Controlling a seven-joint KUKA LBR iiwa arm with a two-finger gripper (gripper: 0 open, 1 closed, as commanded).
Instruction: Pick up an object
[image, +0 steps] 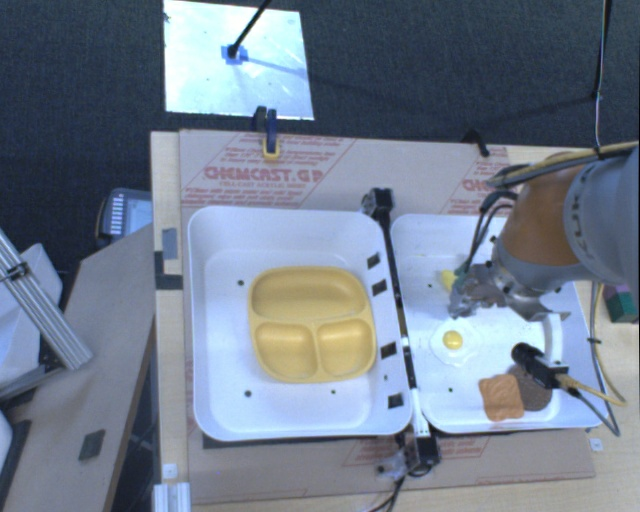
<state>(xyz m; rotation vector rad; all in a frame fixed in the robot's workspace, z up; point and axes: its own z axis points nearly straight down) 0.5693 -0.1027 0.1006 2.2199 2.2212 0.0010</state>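
Surface (300, 170) of brown board carries two white bins side by side. One grey arm (580, 220) reaches over the right bin (420, 250). The left bin (215, 300) holds one yellow plate (305, 322) with three compartments. Three smaller things lie in the right bin: one brown toast (500, 397) at the front, one egg (453, 342) near the divide, and one small yellow bit (447, 279). The tool (465, 300) hangs between bit and egg, holding nothing I can see; wide or narrow, I cannot tell.
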